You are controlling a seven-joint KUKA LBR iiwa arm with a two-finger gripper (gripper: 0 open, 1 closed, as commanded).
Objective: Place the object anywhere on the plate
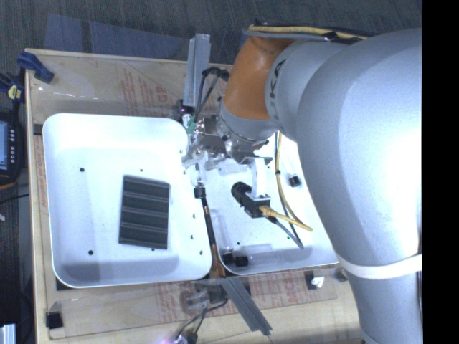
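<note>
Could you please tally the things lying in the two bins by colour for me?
Dark grey: 1, the plate
Black: 1, a small object
Total: 2

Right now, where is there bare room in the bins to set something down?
Left bin: bare white floor rings the dark ribbed plate, widest above it and to its left. Right bin is crowded: the arm and tool hang over it, leaving a narrow strip.
</note>
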